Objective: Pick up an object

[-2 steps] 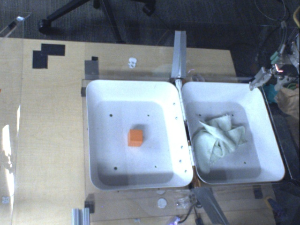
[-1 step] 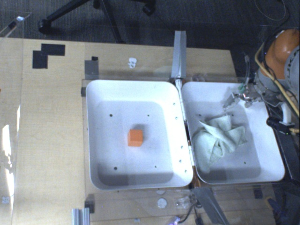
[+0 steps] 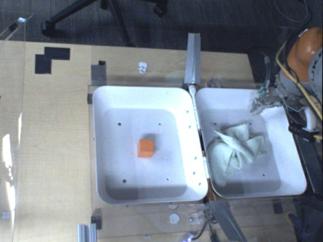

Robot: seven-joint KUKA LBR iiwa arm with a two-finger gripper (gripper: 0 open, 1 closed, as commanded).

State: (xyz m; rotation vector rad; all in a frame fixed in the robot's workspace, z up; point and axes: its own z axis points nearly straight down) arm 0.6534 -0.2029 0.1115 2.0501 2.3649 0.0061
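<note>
A small orange cube [image 3: 146,148] rests on the floor of the left bin [image 3: 108,135], near its middle. A crumpled pale cloth [image 3: 236,147] lies in the right bin [image 3: 287,180], spread across its centre. My gripper [image 3: 261,104] hangs over the far right part of the right bin, up and to the right of the cloth and apart from it. Nothing shows in the gripper. The arm's orange band [image 3: 308,47] sits above it at the right edge.
A grey metal post [image 3: 192,59] stands behind the seam between the bins. Cables [image 3: 295,92] trail from the wrist over the right bin's far rim. An office chair base [image 3: 108,4] stands on the floor beyond the bench.
</note>
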